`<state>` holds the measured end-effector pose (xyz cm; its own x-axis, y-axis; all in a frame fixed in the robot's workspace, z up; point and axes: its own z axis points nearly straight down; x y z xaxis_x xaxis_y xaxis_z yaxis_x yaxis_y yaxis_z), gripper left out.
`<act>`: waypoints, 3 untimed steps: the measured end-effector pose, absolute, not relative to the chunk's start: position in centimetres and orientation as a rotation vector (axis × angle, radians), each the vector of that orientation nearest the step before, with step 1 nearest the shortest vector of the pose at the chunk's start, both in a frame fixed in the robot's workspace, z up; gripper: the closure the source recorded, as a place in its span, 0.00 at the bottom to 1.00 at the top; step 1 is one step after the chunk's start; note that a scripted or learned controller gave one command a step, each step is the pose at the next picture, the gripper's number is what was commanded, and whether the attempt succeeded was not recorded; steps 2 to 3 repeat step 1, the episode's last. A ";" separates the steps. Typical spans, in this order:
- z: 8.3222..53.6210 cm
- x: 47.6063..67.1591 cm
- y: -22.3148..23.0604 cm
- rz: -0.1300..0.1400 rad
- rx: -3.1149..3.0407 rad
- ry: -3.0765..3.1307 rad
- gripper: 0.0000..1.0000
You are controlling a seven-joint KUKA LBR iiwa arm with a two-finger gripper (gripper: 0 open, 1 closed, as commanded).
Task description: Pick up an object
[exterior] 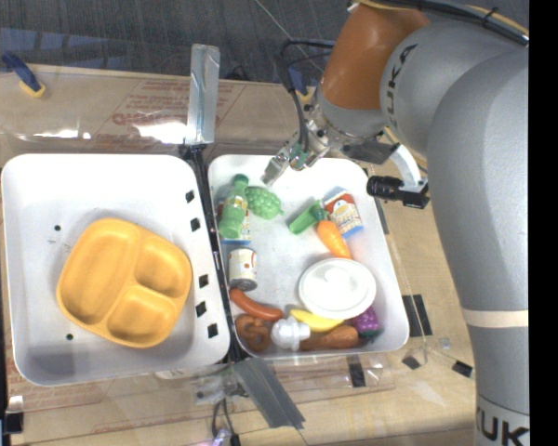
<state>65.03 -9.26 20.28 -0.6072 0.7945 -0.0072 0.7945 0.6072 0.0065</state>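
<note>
The gripper (281, 167) is poised, jaws narrowly parted and empty, above the green bottle (233, 211); a neighbouring green lump (263, 202) could be nudged, spoiling the grasp.

Toy foods are lying jumbled in the right bin (384, 249): green bottle (233, 210), carrot (333, 238), small can (244, 268), white lid (337, 287), sausage (256, 304).

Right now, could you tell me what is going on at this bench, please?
The grey arm reaches in from the right, and its gripper hangs over the far edge of the right bin, beside the green bottle and a bumpy green toy. I see nothing between its fingers. That bin also holds a carrot, a white bowl and a small can. The left bin holds a yellow divided plate.
</note>
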 end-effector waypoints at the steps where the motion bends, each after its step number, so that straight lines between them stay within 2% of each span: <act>1: 13.0 54.2 -14.7 -0.004 1.217 2.899 1.00; 3: 13.0 54.2 -14.7 -0.004 1.217 2.899 1.00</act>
